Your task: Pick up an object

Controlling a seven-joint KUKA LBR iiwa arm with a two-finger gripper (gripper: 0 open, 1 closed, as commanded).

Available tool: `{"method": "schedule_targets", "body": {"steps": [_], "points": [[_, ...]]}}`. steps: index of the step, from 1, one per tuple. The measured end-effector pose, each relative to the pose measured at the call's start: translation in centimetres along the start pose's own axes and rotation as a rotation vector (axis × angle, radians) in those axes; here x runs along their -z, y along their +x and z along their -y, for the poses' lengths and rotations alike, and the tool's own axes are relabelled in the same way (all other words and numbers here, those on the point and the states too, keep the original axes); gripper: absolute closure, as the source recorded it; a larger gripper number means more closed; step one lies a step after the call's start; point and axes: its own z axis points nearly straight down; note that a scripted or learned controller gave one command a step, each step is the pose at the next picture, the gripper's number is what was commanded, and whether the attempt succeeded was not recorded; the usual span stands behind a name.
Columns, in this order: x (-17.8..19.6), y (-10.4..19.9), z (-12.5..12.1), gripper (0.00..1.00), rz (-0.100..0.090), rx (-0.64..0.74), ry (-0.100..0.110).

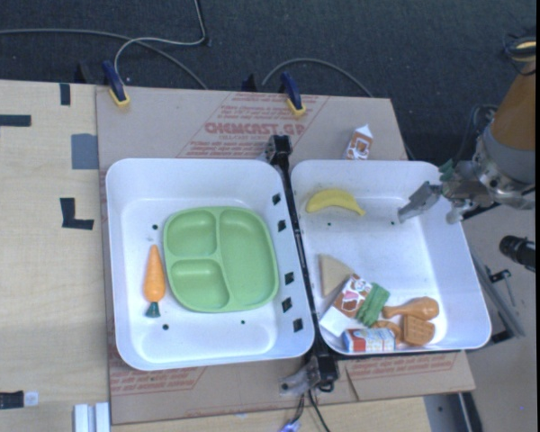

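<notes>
Yellow banana [335,202] lies alone near the back of the right bin [450,268], so I'd go for it, my gripper [432,201] hanging just beside it, empty, whether spread or closed I cannot tell.

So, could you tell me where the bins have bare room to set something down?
Right bin: bare floor between the banana and the crowded pile of items at its near edge. Left bin: only margins around the green plate and carrot.
</notes>
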Motion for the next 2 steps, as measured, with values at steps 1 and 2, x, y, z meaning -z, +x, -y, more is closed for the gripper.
{"method": "schedule_targets", "body": {"steps": [1,2], "points": [[-13.4,5.3,-3.6,0.00,-0.002,0.001,0.004],[-14.9,9.6,-7.5,0.00,0.000,0.002,-0.004]]}}
